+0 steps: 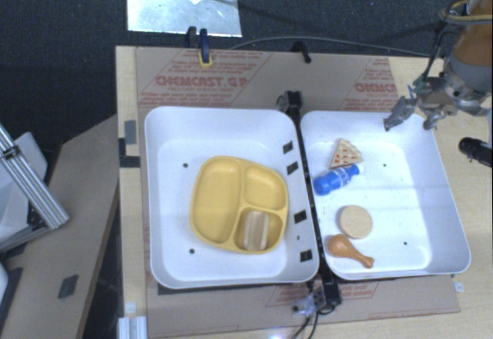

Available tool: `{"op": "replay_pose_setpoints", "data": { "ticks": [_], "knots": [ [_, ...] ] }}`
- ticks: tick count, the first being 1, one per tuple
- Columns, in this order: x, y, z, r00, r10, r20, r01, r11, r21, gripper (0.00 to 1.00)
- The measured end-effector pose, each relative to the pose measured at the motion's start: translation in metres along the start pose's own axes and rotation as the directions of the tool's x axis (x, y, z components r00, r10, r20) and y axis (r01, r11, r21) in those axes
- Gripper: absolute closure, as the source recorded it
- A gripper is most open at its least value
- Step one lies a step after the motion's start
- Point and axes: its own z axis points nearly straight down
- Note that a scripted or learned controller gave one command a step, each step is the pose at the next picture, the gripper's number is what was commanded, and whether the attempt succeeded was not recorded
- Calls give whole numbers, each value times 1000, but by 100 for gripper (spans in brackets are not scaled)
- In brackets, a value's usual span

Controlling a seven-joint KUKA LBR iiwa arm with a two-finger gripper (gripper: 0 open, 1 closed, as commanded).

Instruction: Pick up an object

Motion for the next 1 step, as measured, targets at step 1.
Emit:
{"op": "replay_pose_setpoints", "data": {
  "ticks": [1],
  "knots": [
    [1, 3, -9, 1000, -3, 3, 3, 1000, -13, 0]
  ]
}}
